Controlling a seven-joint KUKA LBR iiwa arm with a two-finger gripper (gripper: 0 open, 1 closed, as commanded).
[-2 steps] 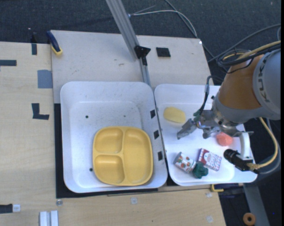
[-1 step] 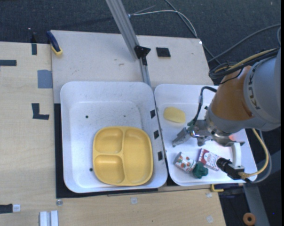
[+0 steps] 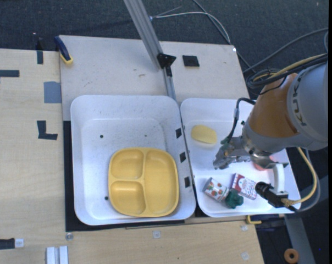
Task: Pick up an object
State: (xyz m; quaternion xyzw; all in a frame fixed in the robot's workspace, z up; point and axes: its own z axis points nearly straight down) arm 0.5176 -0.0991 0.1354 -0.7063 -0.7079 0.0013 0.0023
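Two shallow white bins sat side by side on the bench. The left bin (image 3: 83, 147) carried one yellow divided plate (image 3: 144, 181), lying toward its near edge and right of its middle. The right bin (image 3: 194, 111) carried the loose things: one pale yellow rounded piece (image 3: 204, 134) near its left wall, toward the far half; one small carton with red print (image 3: 215, 189) close to the near edge; one dark green piece (image 3: 234, 200) touching that carton's right end; one red and white packet (image 3: 244, 185) just beside both, toward the near right corner; and a pink thing (image 3: 261, 166), mostly hidden under the arm.

The grey arm (image 3: 289, 111) with its orange band reached over the right bin's right edge and covered much of that side. The gripper (image 3: 225, 157) hung over the middle of the bin, between the pale yellow piece and the cluster at the near edge. Whether its fingers stood apart or together could not be told, and nothing was seen between them. A slanted metal rail (image 3: 147, 32) crossed the far bench above the seam of the two bins, and cables (image 3: 210, 16) trailed over the dark floor beyond.
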